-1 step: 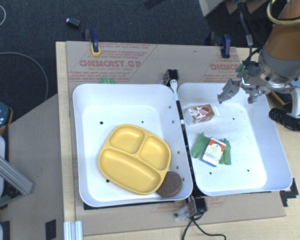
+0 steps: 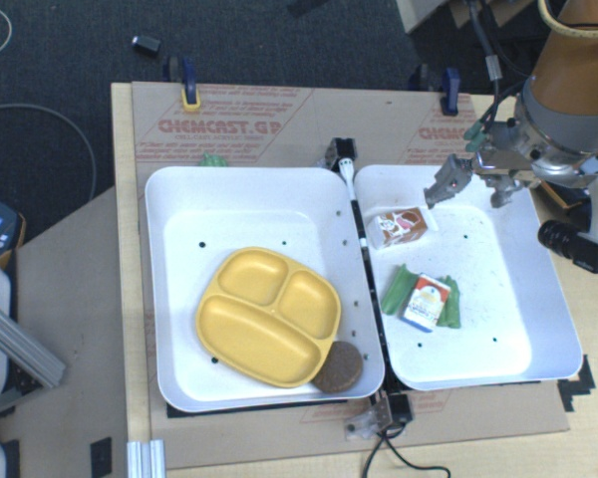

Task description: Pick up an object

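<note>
I see the bench [image 2: 279, 108], papered in printed brown sheeting, bearing a left bin [image 2: 169, 267] and right bin [image 2: 518, 337] side by side.

Both bins [image 2: 179, 297] look like smooth white plastic; the yellow tray [image 2: 269, 314] is glossy plastic. The table [image 2: 279, 118] top looks like matt brown cardboard. The hand [image 2: 475, 180] looks metallic grey.

Arm [image 2: 578, 58] cut off top-right; brown disc [image 2: 339, 366] partly under yellow tray [image 2: 269, 314].
</note>
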Motion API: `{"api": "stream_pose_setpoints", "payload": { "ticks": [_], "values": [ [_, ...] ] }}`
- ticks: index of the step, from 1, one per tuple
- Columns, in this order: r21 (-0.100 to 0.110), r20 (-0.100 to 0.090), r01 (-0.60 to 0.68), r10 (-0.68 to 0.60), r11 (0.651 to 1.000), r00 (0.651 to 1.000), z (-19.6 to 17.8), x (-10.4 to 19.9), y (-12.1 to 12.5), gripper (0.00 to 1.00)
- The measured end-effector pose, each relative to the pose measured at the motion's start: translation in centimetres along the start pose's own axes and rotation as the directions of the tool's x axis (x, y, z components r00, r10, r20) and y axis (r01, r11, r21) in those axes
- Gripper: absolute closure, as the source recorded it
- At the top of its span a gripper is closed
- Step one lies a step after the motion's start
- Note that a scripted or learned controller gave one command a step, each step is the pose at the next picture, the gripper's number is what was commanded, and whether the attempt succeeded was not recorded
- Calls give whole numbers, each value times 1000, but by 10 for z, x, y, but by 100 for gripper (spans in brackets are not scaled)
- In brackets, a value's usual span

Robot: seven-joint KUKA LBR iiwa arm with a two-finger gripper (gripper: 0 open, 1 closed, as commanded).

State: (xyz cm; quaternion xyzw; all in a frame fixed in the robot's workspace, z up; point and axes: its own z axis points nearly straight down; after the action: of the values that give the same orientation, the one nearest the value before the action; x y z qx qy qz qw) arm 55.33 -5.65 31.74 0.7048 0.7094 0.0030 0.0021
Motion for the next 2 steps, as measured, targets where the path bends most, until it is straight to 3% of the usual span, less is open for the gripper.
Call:
{"api": "stream_pose_setpoints", "payload": {
  "ticks": [1, 2],
  "values": [
    [-6, -2, 2, -2, 1000, 1000, -104, 61, -59, 0],
    [2, 2, -5, 5, 1000, 1000, -108, 57, -57, 100]
  ]
}}
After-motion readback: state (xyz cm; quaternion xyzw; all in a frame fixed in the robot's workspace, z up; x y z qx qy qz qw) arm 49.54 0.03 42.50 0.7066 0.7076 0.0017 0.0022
